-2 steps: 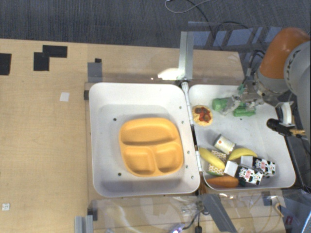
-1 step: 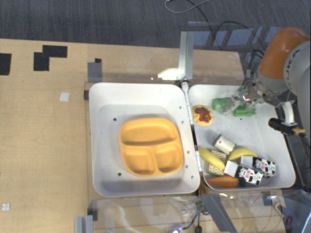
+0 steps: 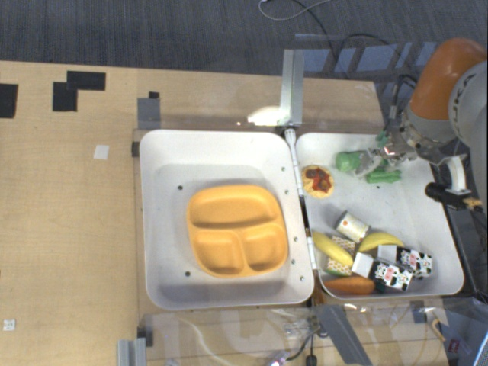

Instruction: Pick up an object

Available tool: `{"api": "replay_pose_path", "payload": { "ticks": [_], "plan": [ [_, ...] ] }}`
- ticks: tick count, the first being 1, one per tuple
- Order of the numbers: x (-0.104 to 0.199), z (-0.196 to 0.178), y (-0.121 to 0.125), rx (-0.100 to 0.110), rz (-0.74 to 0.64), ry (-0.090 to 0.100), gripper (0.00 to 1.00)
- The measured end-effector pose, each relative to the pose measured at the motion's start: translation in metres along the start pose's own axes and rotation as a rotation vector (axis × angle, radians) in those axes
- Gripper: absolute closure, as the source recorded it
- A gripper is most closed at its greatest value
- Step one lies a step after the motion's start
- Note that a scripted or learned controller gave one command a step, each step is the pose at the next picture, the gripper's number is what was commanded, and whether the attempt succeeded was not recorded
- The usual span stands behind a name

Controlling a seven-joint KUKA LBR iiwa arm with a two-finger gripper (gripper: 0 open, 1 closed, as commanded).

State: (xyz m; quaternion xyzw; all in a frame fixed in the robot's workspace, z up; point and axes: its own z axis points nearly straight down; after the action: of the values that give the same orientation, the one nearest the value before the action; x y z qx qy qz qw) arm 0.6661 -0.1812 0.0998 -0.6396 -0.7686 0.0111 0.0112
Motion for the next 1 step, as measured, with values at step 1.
{"api": "replay_pose_path", "payload": {
  "ticks": [1],
  "plan": [
    [0.0579,-0.0919,-0.0339,-0.04,-0.033,-0.006,1.0]
  ]
}}
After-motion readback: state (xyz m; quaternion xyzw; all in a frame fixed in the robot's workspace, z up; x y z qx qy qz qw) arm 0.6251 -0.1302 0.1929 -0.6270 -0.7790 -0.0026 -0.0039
